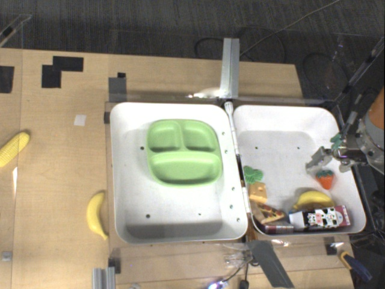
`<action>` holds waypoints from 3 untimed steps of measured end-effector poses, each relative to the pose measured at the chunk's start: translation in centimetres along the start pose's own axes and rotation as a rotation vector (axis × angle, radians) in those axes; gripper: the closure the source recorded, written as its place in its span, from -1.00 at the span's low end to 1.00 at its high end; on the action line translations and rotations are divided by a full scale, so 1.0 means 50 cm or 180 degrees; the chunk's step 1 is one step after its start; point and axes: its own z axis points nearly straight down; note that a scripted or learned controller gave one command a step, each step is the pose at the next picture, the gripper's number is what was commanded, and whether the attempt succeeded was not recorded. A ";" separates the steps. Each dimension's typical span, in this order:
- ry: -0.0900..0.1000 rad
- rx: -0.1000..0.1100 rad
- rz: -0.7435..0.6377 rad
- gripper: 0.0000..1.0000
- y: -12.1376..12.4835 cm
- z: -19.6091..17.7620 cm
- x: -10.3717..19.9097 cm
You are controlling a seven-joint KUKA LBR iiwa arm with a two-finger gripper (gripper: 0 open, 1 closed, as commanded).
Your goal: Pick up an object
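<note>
At far left on the worktop (54,161), a corn cob (12,149), lying at a slant and cut by the frame edge. Nearer and further right, a banana (95,214), curved, just beside the left bin's outer wall. Black tape patches on the far left part of the wood.

Inside the left bin (129,221), a green plate (183,151) with three compartments, lying flat in the far half, apart from all walls.

Between the bins, a metal post (230,65) rising at the far side.

In the right bin (283,125), items gathered in the near half. Close to the left wall, a green toy (252,175); just nearer, a tan block (258,192); beyond that toward the near wall, a jumble of small brown and dark pieces (271,214), too small to tell apart. Further right, a second banana (311,198), resting against a red carton (322,217) that lies flat along the near wall. Slightly farther and to the right, a strawberry (325,178), red with a green top, upright or nearly so.

At the right wall of this bin, the end effector (328,158), low over the floor, just beside and above the strawberry. Fingers spread apart, released, nothing between them. Contact with the strawberry: cannot tell. Grey arm (367,143) with orange band entering from the right edge.
</note>
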 end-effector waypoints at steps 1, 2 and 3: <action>-0.0001 -0.0003 -0.0512 -1.00 0.055 0.059 0.036; -0.0003 -0.0011 -0.0894 -1.00 -0.007 0.299 0.097; -0.0003 -0.0033 -0.0561 -1.00 0.080 0.309 0.105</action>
